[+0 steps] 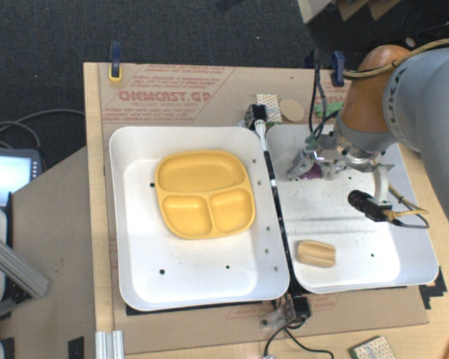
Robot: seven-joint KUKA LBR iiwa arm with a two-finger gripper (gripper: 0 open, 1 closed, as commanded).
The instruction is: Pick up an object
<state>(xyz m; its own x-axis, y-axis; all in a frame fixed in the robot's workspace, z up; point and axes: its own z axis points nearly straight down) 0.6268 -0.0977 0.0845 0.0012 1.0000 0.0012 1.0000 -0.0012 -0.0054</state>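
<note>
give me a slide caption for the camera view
Gripper at the back of the right bin, tan block near its front; yellow divided plate in the left bin.

Yellow plate [204,193] occupies left bin [135,264] centre; bare floor rings tan block [316,253], right bin [404,264].

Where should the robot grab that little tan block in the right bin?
Across its narrow middle, coming straight down from above. The tan block lies flat in the right bin, its long side running left to right in the view. Bare bin floor lies along both long sides, so there is probably room to close on it.
</note>
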